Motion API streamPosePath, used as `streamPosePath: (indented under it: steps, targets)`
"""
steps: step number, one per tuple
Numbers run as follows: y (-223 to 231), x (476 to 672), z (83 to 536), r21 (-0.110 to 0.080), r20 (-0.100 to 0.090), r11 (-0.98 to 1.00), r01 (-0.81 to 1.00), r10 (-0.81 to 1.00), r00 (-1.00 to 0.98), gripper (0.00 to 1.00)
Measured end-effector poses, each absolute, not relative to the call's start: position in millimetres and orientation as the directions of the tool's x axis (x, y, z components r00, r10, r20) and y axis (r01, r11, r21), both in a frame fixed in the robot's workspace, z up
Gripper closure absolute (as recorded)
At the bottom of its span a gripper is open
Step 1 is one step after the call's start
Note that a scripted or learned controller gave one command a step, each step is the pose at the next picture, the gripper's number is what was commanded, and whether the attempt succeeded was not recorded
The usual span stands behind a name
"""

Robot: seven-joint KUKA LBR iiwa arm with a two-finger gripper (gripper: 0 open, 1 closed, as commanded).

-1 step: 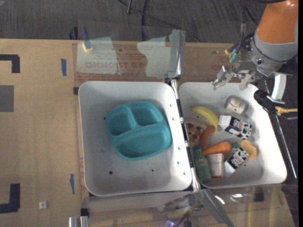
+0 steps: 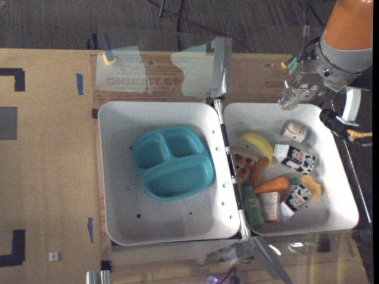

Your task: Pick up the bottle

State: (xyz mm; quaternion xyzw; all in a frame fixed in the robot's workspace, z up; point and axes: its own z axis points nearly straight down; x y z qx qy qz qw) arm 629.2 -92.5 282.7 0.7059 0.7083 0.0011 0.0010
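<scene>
The bottle (image 2: 253,206) is green and lies on its side in the right bin (image 2: 343,212), against the bin's left wall near the front corner. A small white container with a red label (image 2: 269,206) lies right beside it. My gripper (image 2: 292,98) hangs over the far rim of the right bin, well behind the bottle and apart from it. Nothing shows between its tips. The grey arm with its orange band (image 2: 349,22) comes in from the upper right.
The right bin also holds a banana (image 2: 258,144), a white cup (image 2: 294,131), two black-and-white cartons (image 2: 298,159), a carrot (image 2: 272,186), a sausage (image 2: 259,170) and a pizza slice (image 2: 240,163). A teal divided plate (image 2: 173,162) lies in the left bin (image 2: 118,218).
</scene>
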Motion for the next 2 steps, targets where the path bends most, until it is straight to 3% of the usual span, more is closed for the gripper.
streamPosePath:
  steps: [1, 2]
  targets:
    - [-183, 580.7, 336, 0.004, -0.003, 0.090, 0.996, 0.996, -0.090, 1.00]
    - [-224, 479.9, 321, 0.001, 0.000, 0.308, 0.951, 0.951, -0.308, 1.00]
